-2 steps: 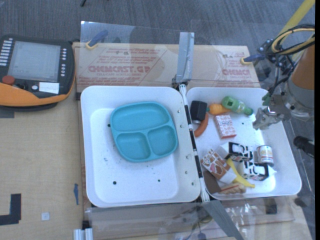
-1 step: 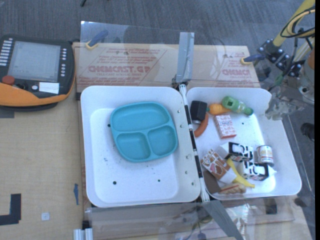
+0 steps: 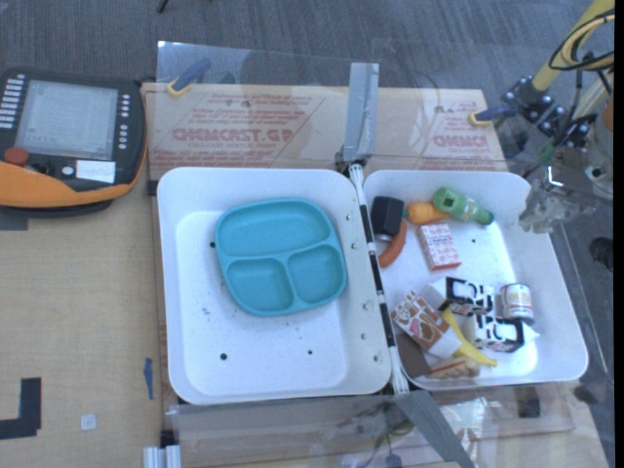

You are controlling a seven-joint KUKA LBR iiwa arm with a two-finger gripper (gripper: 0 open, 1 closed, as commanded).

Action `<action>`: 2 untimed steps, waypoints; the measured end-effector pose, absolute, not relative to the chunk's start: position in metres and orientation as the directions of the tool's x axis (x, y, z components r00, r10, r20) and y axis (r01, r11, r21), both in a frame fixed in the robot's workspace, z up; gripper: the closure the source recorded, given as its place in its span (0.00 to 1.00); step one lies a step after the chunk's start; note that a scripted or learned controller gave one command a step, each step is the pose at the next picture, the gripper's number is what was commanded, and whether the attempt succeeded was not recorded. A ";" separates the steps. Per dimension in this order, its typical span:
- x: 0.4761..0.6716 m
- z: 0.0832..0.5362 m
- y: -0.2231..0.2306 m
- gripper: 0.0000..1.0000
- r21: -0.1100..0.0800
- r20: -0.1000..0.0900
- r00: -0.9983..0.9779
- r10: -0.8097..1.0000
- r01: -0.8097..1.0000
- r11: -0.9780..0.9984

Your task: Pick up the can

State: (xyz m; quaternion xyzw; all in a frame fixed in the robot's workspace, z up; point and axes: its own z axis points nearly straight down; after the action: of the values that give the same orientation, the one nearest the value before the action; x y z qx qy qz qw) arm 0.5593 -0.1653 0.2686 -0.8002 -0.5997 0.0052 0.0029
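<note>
the desk (image 3: 78, 291) carried two white bins; the left bin (image 3: 185, 261) held a teal divided plate (image 3: 281, 256), the right bin (image 3: 561, 291) a heap of clutter. my pincer (image 3: 542, 208) hung at that bin's far right rim, and i could not tell its state. the can (image 3: 516, 301) stood near the right wall, touching a black-and-white piece (image 3: 478, 310); i judged a straight descent, fingers straddling it, best.

A robot lab is indicated by a teach pendant (image 3: 68, 139), cabled arm (image 3: 570, 86) and plexiglass-edged counter (image 3: 78, 339).
</note>
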 end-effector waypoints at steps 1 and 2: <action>0.666 0.223 -0.151 1.00 -0.008 -0.003 0.297 0.955 0.955 -0.297; 0.626 0.219 -0.127 1.00 -0.009 -0.001 0.172 0.985 0.985 -0.172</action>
State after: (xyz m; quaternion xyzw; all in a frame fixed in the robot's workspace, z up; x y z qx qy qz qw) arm 0.6257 -0.1272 0.2191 -0.7656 -0.6434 0.0033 0.0035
